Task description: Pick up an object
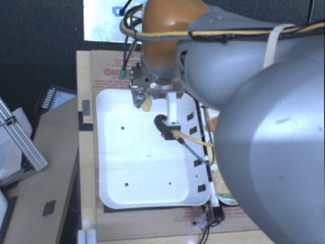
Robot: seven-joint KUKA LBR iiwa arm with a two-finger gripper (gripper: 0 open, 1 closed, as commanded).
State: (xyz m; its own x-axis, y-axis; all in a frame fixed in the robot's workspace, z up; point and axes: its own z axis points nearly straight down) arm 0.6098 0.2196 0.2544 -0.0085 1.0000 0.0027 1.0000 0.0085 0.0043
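Observation:
My gripper [143, 100] hangs over the far edge of the left white bin [117, 187], under the orange band of the arm. A small pale yellow object [147, 105] shows at its tip, between the metal fingers [136, 98], which are shut on it. The object's upper part is hidden by the gripper.
The grey arm covers most of the right bin; at its near edge a beige and green thing [222, 189] peeks out. A cardboard sheet [104, 72] lies under the bins. To the left stand a metal rail [23, 146] and a brown bench top [48, 177].

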